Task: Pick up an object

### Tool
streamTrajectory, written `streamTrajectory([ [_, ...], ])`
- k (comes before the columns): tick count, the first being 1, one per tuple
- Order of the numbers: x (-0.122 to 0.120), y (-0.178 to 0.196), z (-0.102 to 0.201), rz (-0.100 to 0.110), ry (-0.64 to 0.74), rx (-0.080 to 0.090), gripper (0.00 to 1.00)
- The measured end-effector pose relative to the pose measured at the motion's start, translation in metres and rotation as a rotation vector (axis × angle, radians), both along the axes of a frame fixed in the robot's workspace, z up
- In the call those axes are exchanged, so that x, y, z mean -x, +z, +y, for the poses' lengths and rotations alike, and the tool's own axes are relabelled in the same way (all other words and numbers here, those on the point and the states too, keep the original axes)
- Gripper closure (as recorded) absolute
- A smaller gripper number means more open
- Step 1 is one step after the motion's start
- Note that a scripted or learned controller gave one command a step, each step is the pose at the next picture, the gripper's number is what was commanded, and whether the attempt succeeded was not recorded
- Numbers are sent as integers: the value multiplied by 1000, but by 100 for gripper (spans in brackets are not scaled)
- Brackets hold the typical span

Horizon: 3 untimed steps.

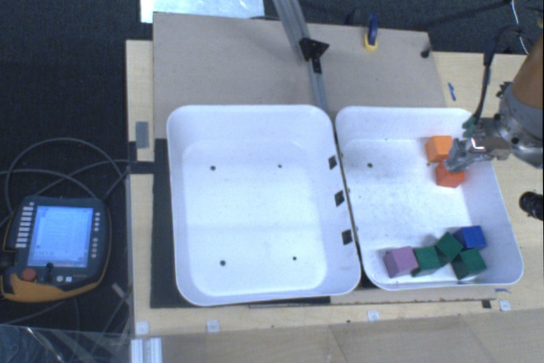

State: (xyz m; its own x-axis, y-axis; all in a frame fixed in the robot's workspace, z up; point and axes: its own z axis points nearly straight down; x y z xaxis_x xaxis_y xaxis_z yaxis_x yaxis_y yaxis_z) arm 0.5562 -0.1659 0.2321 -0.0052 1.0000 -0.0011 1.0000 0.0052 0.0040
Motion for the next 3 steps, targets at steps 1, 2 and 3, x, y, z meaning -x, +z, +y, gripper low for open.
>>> streamTrajectory([
  [1, -15, -9, 49, 2, 5, -3, 100],
  [2, -31, 2, 104, 0, 7, -4, 100],
  [3, -40, 3, 147, 1, 5, -3, 100],
])
